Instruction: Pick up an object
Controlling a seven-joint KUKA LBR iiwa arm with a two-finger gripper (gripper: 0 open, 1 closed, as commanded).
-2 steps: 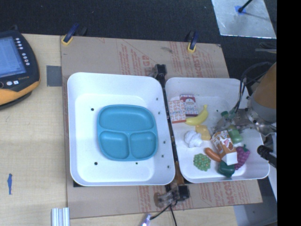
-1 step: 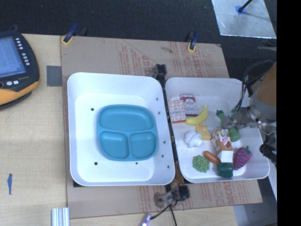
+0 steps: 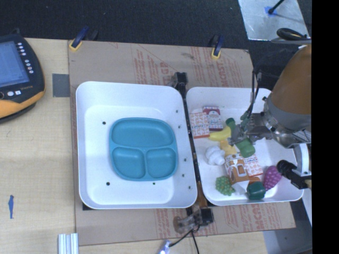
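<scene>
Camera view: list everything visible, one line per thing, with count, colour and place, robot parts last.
bins: 2, white, side by side on the bench
divided plate: 1, blue, in the left bin
cartons: 2, red and white, right bin, top left
orange carton: 1, orange and white, right bin, lower middle
banana: 1, yellow, right bin, centre
white item: 1, white, below the banana
green grapes: 1, green, right bin, bottom edge
purple grapes: 1, purple, right bin, lower right
green block: 1, dark green, right bin, bottom edge
pendant: 1, grey and orange, far left
clamps: 2, blue and yellow, bench back edge
arm: 1, grey and orange, over the right bin
</scene>
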